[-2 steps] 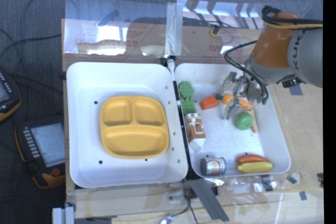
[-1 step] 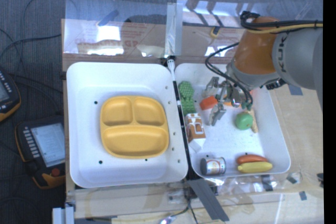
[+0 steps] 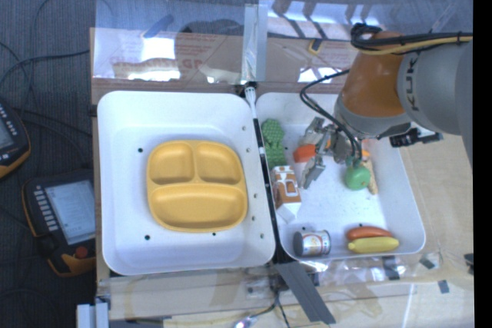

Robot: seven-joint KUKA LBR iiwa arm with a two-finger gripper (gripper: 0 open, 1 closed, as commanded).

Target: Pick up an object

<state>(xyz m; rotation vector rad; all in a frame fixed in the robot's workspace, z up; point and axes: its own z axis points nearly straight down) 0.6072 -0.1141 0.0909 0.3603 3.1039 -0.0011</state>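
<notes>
My gripper (image 3: 323, 164) hangs low over the middle of the right bin (image 3: 400, 203), its two fingers spread open with nothing seen between them. A small orange-red piece (image 3: 304, 152) lies just left of the fingers, touching or nearly touching one of them. A green round fruit (image 3: 357, 178) sits just right of the gripper. A green knobbly toy (image 3: 272, 136) lies by the bin's left wall, with a small orange and white box (image 3: 285, 185) below it. A metal can (image 3: 314, 243) and a yellow and red toy (image 3: 372, 240) rest at the front.
The left bin (image 3: 123, 127) bears a yellow divided plate (image 3: 197, 185). A ridge between the bins (image 3: 261, 165) runs close to the green toy and the box. Clear plastic walls (image 3: 254, 34) rise behind both bins. Tablets and cables (image 3: 58, 211) lie on the floor at left.
</notes>
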